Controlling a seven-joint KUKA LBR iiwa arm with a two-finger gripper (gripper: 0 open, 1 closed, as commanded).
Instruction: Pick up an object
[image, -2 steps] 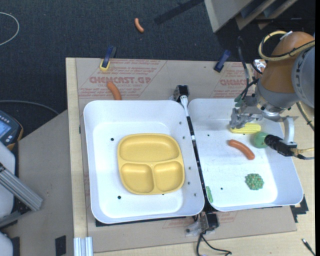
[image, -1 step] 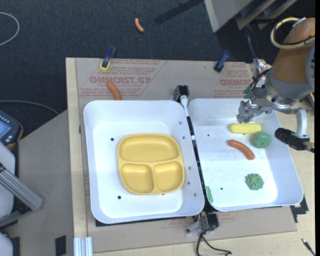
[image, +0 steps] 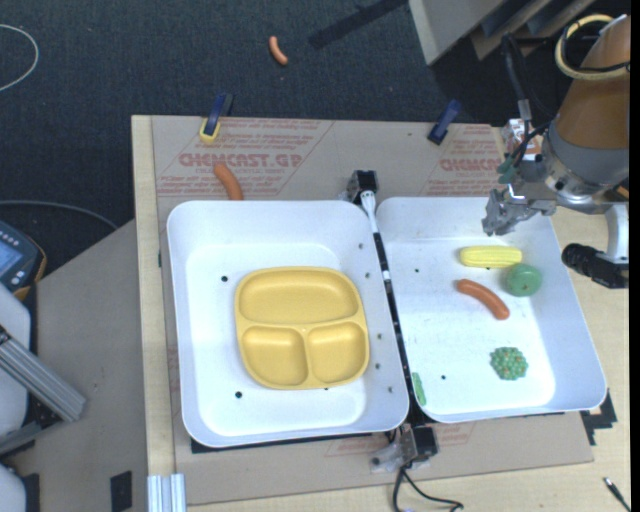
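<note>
Gripper (image: 503, 218) poised over the far edge of the right bin (image: 570, 390), the arm cut off at the picture's right.

Its fingers are small and dark against the rim — whether they are parted or closed cannot be told, and nothing shows between them. Just beside it in the bin lie a yellow corn cob (image: 490, 257) and a green ball (image: 522, 280), touching; nearer, an orange sausage (image: 483, 298) and a green broccoli piece (image: 509, 363). A yellow divided plate (image: 301, 327) sits in the left bin (image: 200, 300).
</note>
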